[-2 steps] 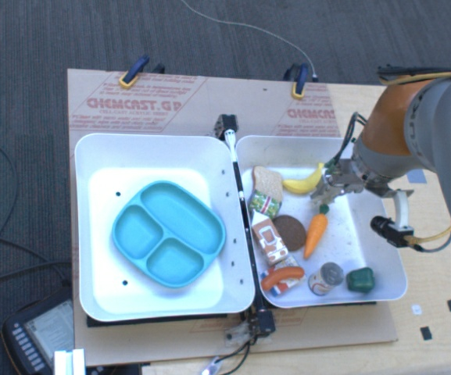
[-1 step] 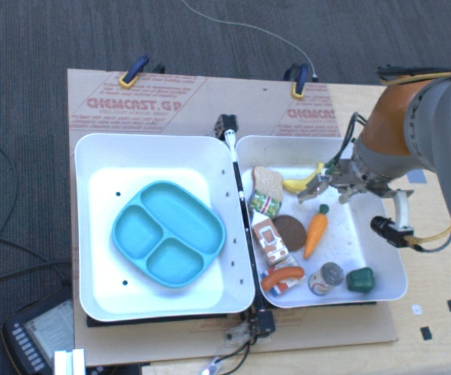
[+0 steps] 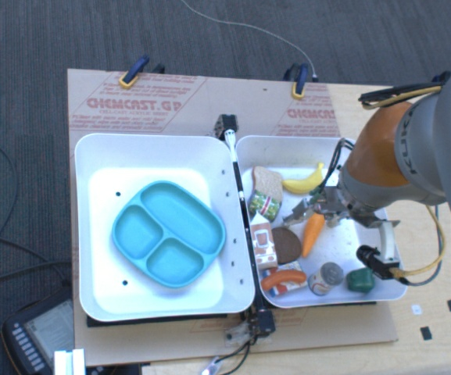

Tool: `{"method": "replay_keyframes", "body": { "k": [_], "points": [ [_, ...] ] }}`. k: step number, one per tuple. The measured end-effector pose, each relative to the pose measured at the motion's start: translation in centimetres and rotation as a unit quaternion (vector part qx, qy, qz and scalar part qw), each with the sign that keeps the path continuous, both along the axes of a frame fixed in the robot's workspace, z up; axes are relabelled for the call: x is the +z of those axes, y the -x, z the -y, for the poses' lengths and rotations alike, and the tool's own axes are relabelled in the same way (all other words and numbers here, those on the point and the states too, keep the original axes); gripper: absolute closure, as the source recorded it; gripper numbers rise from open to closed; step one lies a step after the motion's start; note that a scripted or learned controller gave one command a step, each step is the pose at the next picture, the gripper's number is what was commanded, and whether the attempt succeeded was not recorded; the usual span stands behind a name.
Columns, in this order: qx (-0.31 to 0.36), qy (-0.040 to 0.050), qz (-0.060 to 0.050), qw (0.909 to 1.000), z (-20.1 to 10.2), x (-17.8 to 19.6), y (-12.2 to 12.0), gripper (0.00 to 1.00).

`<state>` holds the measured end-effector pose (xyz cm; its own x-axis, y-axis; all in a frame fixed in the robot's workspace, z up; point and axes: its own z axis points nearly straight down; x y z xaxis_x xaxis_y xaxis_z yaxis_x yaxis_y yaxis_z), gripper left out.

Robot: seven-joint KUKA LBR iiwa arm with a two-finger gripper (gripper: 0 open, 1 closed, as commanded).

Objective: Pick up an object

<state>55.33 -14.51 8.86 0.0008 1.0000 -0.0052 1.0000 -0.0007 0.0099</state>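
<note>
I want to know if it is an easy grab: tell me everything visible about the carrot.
The carrot is a small orange toy, plastic-looking, tapered, lying slanted in the right bin, thick end up near the end effector. Its lower tip lies at the brown round piece. Whether anything grips it is unclear.

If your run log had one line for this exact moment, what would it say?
arm: over right bin | gripper: just above carrot, grasp unconfirmed | left bin: blue tray

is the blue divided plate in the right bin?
No, the blue divided plate lies in the left bin; the right bin holds the food items.
</note>
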Motion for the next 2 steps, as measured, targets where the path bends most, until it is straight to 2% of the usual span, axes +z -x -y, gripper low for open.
{"method": "replay_keyframes", "body": {
  "k": [1,2],
  "points": [
    [0.0,-0.0002,0.001,1.0,0.0,1.1,-0.1,1.0],
    [0.001,-0.0027,-0.005,1.0,-5.8,9.6,5.4,1.0]
  ]
}}
